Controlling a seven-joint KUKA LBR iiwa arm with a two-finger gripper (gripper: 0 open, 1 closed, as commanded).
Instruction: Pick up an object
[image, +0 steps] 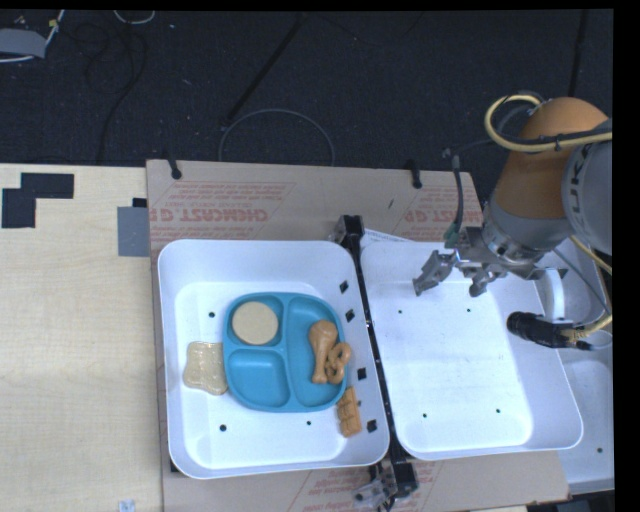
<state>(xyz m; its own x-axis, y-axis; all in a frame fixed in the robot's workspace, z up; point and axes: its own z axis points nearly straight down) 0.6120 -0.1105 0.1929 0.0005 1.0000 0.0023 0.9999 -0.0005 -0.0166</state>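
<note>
My gripper (455, 279) hangs over the far part of the right bin (470, 400), fingers spread open with nothing between them. All the objects lie in the left bin (190, 440). A blue divided plate (265, 385) holds a round tan cookie (254, 322) in its far-left compartment and a brown twisted pretzel-like piece (329, 352) in its right compartment. A pale beige slice (206, 367) lies against the plate's left edge. A small brown chunk (348, 412) sits just off the plate's near-right corner. The gripper is well right of all of them.
A black divider (366, 340) runs between the two bins. Cardboard (260, 200) lies under both bins, and a wooden bench top (70, 340) extends to the left. The arm's orange band (545, 170) rises at the right.
</note>
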